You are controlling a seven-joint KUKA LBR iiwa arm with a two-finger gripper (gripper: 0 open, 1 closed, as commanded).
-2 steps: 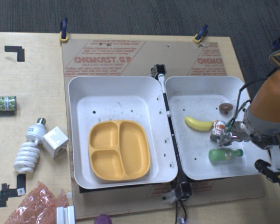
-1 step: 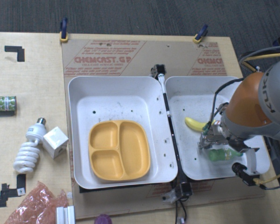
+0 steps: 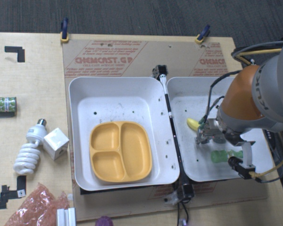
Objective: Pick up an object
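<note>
My wrist hid most of my gripper, so I could not tell its grip, as it hung low in the right bin between a yellow object, half covered, and a green object, with bare floor toward the bin's far wall.

We see the yellow three-compartment plastic plate filling most of the left white bin. In the right white bin, bare floor lies left of the small yellow piece and the translucent green piece.
</note>
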